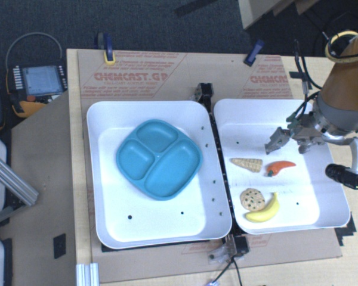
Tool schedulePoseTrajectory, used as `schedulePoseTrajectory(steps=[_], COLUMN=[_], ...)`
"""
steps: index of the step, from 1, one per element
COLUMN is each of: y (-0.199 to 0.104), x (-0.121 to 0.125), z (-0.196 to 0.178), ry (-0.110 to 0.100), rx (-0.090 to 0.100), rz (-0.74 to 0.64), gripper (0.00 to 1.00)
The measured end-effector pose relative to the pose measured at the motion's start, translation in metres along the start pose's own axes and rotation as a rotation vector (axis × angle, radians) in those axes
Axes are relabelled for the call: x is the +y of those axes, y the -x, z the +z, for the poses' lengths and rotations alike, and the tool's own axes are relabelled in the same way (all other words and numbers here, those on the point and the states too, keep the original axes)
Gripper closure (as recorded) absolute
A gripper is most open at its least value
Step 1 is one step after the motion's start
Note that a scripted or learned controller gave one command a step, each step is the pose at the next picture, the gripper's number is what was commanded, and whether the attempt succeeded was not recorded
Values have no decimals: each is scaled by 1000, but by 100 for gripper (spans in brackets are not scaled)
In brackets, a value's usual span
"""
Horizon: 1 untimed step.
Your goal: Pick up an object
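**Desk editor:** Where is the end effector (291, 137) sitting in this frame?

**Photographer:** It is hovering over the upper part of the right bin (322, 216), reaching in from the right on the grey arm (341, 94). Its fingers are standing spread apart, one dark fingertip (275, 142) jutting toward the lower left, and nothing is lying between them.

**Desk editor:** And what is lying nearest to it?

**Photographer:** An orange pepper (280, 167) is resting on the bin floor just below the end effector, apart from it. Its long axis is running nearly left to right, tilting slightly up toward the right, with the darker stem end pointing left.

**Desk editor:** What else is sharing that bin?

**Photographer:** A tan cone-shaped wafer (247, 164) is lying just left of the pepper, its narrow tip pointing left. Below it, a round cookie (251, 199) is sitting beside a yellow banana (265, 210), which is curving from lower left up to the right and touching the cookie's edge.

**Desk editor:** And beyond that?

**Photographer:** The left bin (107, 219) is holding a blue divided plate (159, 158), turned at a slant. Both bins are sitting side by side on the desk (167, 76), over printed cardboard, with a handheld control pendant (40, 80) lying off the far left corner.
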State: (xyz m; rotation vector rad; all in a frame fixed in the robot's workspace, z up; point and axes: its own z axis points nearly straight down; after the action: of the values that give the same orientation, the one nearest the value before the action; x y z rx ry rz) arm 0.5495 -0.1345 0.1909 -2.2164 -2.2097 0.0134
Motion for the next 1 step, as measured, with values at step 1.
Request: schedulePoseTrajectory(steps=[1], y=[0], x=[3], z=[-7], ry=[14], rx=[-2], rz=[-3], gripper=[0])
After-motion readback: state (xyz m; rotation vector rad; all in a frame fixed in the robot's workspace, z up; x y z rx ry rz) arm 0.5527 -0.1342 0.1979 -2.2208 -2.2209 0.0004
